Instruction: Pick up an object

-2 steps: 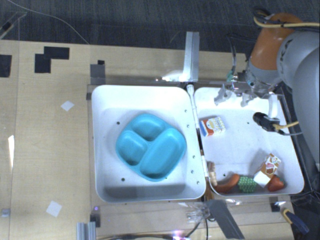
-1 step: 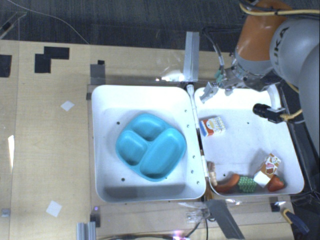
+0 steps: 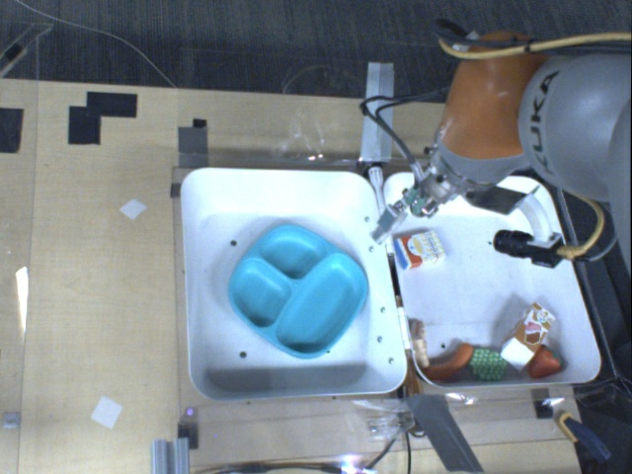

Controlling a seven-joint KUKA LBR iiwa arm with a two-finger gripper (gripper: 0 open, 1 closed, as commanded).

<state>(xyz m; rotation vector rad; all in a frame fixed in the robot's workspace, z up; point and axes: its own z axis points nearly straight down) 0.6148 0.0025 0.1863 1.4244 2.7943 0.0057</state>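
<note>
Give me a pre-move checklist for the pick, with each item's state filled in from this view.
1. Objects available in the right bin: ok. A small red and white carton lies near its left side; a cluster of toy food sits along the front wall.
2. Pincer over a target: not ok. It sits at the divider between the bins, left of the carton.
3. Pincer holding anything: cannot tell; too small and blurred.
4. Carton free of neighbours: ok. It lies apart from the cluster.
5. Left bin contents: ok. The blue divided tray rests at its middle.
</note>
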